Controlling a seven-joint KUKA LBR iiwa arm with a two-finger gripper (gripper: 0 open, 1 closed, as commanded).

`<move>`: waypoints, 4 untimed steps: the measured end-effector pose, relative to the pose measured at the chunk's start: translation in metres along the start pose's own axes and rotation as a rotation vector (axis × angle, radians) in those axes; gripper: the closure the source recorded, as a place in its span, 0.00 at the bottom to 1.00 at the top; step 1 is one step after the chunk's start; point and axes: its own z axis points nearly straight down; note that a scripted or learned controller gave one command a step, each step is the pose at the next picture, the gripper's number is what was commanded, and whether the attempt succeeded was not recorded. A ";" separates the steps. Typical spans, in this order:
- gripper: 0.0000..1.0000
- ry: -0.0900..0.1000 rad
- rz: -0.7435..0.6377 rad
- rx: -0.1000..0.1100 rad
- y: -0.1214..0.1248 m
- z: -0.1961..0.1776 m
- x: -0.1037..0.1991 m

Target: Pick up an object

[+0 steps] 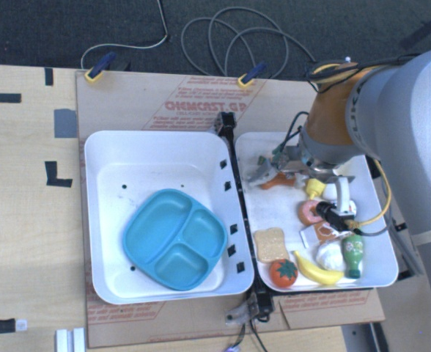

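Although the arm [391,116] hung low over the far half of the right bin [274,210], nothing showed as lifted; every object in view lay on a bin floor. The pincer [295,167] sat beneath the wrist, toward the bin's far left corner. Whether it was released or clenched could not be told from this slant, and nothing could be seen grasped in it.

Just beside it lay an orange piece [278,182] and a grey piece [261,171], close together. These looked the likeliest targets. A small yellow piece [314,189] lay near the wrist, with a pink doughnut [308,212] just beyond it toward the near side. Along the near edge of the same bin were a bread slice [270,244], a tomato [282,272] just beside it, a banana [317,268], a white lump [331,255] and a green bottle [353,255]. The left bin [127,174] held a blue divided plate [175,238], well apart from the pincer. Both bins stood side by side on the table [25,196].

By my reading, the task stood at the approach stage — the pincer had been placed over a cluster, and that much seemed done. Closing on one object, getting a firm hold and raising it clear of the bin all appeared left to do. With the pieces lying so close, a clean grip on just one looked uncertain.
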 end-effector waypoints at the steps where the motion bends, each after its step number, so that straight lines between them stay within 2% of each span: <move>1: 0.00 0.003 -0.004 0.028 0.059 0.019 0.000; 2: 0.00 0.000 0.002 0.023 0.057 0.019 0.002; 3: 1.00 0.005 0.004 0.039 0.054 0.010 0.003; 4: 1.00 0.010 -0.006 0.014 0.015 -0.088 0.076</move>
